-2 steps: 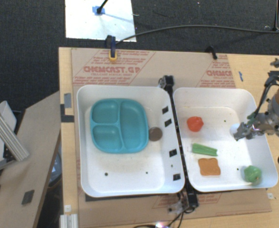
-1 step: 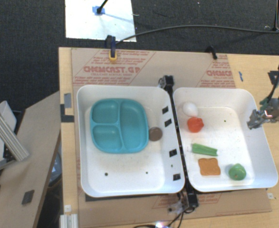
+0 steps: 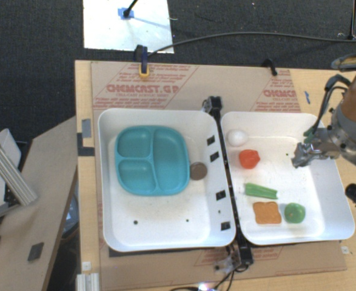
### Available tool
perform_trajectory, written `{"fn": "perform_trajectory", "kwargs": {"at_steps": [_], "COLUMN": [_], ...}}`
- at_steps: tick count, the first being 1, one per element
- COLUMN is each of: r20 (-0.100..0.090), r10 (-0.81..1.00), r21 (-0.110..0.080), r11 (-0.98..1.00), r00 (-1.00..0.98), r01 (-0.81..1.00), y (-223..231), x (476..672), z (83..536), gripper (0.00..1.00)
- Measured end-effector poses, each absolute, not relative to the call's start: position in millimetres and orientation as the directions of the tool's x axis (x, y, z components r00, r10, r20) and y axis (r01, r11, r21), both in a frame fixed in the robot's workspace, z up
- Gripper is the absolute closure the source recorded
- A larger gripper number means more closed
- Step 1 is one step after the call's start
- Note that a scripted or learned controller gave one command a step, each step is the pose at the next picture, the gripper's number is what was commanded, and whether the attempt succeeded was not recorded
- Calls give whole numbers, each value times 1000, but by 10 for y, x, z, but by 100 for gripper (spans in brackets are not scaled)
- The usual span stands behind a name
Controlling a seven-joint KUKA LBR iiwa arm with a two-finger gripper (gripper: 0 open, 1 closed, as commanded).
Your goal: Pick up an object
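Dark carpet surrounds a plywood bench (image 3: pixel 87 180) on which two shallow white bins are set side by side. The left bin (image 3: pixel 165 232) is occupied by a teal divided plate (image 3: pixel 151 160) of smooth moulded plastic, with a small brown disc (image 3: pixel 198 171) touching its right edge. In the right bin (image 3: pixel 323 217) five small toy foods are spread: a white egg-like ball (image 3: pixel 236 138) near the upper left corner, a rounded red-orange piece (image 3: pixel 248 159) just below it, a long green pod (image 3: pixel 261 191), a flat tan square resembling toast (image 3: pixel 266 213) and a glossy green ball (image 3: pixel 294 213) just beside that.

The gripper (image 3: pixel 301 156) is seen over the upper right part of the right bin, well apart from every item; whether it is spread or closed cannot be told at this angle, and nothing is seen held in it. No object is judged to have been picked yet.

For a clean grasp, the red-orange piece, nearest to the left, would be the likely choice: it is compact, stands free of its neighbours and offers sides to pinch. A descent squarely centred over it would be needed, since rounded plastic is apt to squirt sideways, while the flat toast would be hard to get under.
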State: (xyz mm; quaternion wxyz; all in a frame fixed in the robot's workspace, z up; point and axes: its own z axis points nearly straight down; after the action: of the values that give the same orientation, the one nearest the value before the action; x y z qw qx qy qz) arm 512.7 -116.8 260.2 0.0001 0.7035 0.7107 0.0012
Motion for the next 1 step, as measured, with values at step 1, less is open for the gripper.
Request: {"fn": "perform_trajectory", "kwargs": {"at_steps": [1], "r20": [2], "r10": [1000], "r21": [1], "r11": [10], "r00": [-10], "r01": [1000], "y": [-629], "x": [5265], "z": [2438], "gripper": [100]}}
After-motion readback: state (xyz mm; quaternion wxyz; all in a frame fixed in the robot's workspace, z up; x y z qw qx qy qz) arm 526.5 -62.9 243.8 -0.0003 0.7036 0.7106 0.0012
